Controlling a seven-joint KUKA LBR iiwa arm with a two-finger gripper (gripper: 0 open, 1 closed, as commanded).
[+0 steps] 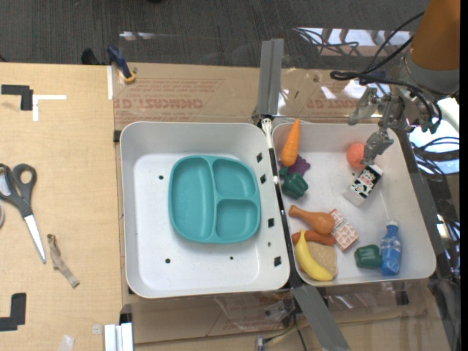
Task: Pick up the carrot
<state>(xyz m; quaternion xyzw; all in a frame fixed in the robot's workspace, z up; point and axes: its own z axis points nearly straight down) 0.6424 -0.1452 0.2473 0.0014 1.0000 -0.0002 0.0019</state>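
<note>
A: Starting at the bottom of the frame, what sits in the right bin point(423, 269)?

B: A banana point(308, 259) curves along its lower left corner, partly overlapped by a slice of bread point(322, 257). To the right are a small green piece point(367, 255) and a blue bottle point(390, 248). Above them a chicken drumstick point(313, 217) lies beside a patterned packet point(344, 232).

A: And the left bin point(139, 203)?

B: It carries a teal divided plate point(214, 198).

A: Where is the carrot point(291, 142)?

B: In the upper left corner of the right bin, close to the divider. Its long axis runs nearly up the frame, tilted slightly right; the narrow tip points toward the top, the thick end toward a purple thing point(298, 166) and a green pepper point(295, 186).

A: The jaws?

B: The gripper point(376, 146) hangs at the upper right of that bin, well apart from the carrot, over an orange ball point(355, 153) and a black-and-white carton point(365, 183). Cables clutter it, so whether the jaws are spread or closed cannot be told. The arm point(439, 28) is cut off by the frame's top right corner.
</note>
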